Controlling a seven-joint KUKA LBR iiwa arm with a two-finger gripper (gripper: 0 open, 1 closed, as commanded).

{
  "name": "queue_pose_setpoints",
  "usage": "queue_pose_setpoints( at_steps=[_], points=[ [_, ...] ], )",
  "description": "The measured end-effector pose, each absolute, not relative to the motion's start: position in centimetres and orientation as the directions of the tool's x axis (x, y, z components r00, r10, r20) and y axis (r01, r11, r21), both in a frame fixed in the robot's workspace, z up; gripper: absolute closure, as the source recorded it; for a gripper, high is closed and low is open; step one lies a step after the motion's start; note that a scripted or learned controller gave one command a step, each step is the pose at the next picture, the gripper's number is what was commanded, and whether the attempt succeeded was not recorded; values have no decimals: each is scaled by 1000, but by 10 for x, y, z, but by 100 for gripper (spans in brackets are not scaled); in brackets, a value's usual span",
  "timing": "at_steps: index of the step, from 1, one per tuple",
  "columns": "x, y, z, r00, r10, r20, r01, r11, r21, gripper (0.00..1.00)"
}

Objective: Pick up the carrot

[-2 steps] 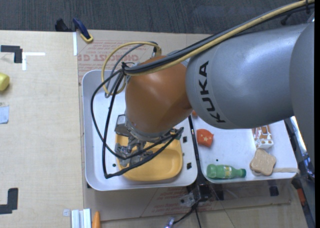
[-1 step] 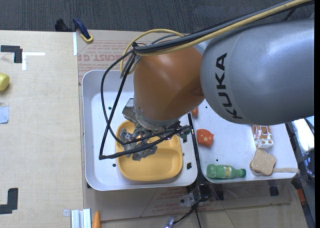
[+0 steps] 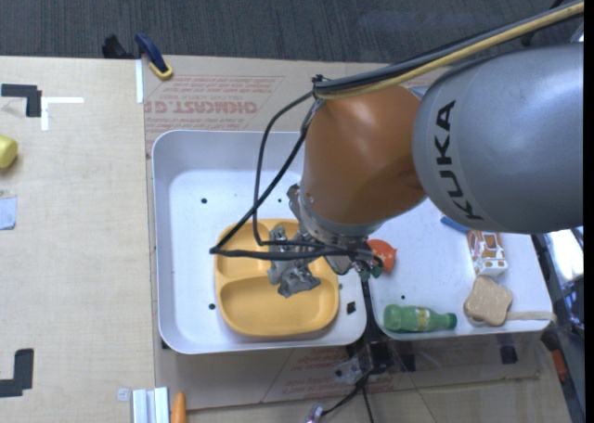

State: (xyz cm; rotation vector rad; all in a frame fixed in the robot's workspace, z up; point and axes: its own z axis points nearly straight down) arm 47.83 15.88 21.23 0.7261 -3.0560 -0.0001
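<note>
1. Dark carpet runs behind a pale wooden desk (image 3: 74,273) that carries two shallow white bins side by side.
2. Pincer (image 3: 295,280) hangs low over the yellow divided tray (image 3: 243,305) in the left bin (image 3: 176,226). Its grey fingers are a tangle of dark metal from this angle; I cannot tell whether they are apart or together. Nothing is visible between them.
3. Orange wrist band (image 3: 362,161) and grey arm (image 3: 510,143) loom above and hide much of the wall between the bins.
4. Carrot: the best candidate is the orange-red object (image 3: 382,255) just right of the pincer, at the near-left corner of the right bin (image 3: 436,254). It is mostly hidden by the wrist, so its long axis cannot be read.
5. Key relation: the target lies to the pincer's right, across the bin divider and close by. Judgement: the pincer sits over the wrong bin; the next move calls for a short shift right before any descent.
6. Other right-bin items: green bottle (image 3: 419,319) lying on its side, bread slice (image 3: 488,301), a small printed packet (image 3: 487,252).
7. Outlying desk: yellow object (image 3: 6,151) at far left, blue-and-yellow clamp (image 3: 153,57) at the back edge, and black corner markers (image 3: 26,96).
</note>
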Motion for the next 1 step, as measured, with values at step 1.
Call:
queue_pose_setpoints(
  at_steps=[1],
  points=[
    [520, 97, 191, -835, -550, -3, -550, 835, 0, 100]
  ],
)
